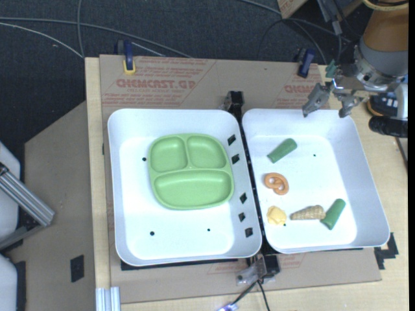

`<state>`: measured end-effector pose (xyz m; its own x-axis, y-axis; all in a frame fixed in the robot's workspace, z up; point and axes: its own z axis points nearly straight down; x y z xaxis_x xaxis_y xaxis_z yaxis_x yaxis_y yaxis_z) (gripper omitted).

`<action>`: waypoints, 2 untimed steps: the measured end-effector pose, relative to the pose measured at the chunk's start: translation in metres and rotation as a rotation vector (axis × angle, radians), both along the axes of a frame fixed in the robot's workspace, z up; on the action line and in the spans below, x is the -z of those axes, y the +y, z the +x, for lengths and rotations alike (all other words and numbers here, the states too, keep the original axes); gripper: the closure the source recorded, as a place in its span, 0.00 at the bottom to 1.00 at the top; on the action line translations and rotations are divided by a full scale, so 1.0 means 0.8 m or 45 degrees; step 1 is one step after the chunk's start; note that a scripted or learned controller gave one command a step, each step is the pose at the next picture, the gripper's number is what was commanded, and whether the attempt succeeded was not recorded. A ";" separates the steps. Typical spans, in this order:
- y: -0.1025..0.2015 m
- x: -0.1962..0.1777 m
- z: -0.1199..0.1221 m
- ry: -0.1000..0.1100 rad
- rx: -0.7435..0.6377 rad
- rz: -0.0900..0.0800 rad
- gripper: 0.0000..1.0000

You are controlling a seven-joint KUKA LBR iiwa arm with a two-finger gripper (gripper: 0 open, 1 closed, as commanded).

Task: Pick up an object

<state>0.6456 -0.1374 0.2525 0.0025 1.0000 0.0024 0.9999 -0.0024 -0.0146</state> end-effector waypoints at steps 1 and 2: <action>0.000 -0.011 0.003 -0.018 -0.003 -0.003 0.00; 0.012 0.057 -0.005 -0.010 -0.003 -0.001 0.00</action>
<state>0.6416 -0.1282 0.2070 -0.0003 1.0000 0.0020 1.0000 0.0003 -0.0066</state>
